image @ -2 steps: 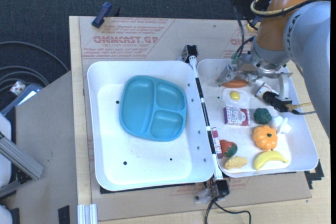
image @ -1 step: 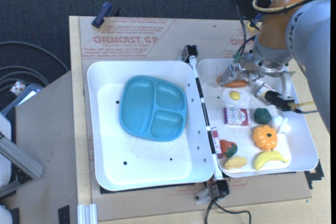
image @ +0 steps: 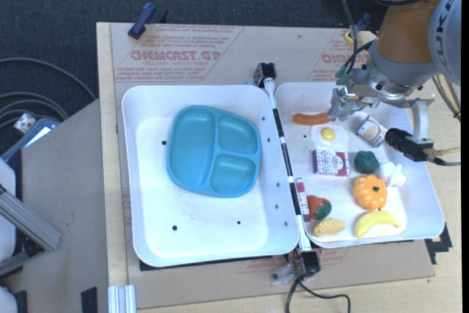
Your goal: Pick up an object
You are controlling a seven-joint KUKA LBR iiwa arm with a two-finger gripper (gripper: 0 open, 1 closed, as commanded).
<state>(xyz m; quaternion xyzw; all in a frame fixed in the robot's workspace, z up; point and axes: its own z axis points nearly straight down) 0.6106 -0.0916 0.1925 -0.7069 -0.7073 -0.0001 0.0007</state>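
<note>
A cardboard-topped surface [image: 220, 48] carries two white bins. Nearest in the right bin [image: 429, 220] lie a banana [image: 377, 222], corn [image: 327, 227] and a red pepper [image: 317, 206]; farther back sit a pumpkin [image: 370, 190], a carton [image: 330, 161], a fried egg [image: 327, 134] and a sausage [image: 311, 117]. The left bin [image: 146, 179] holds a blue divided plate [image: 214, 150]. The claw [image: 350, 102] hangs over the right bin's far end; whether it is spread, I cannot tell.
</note>
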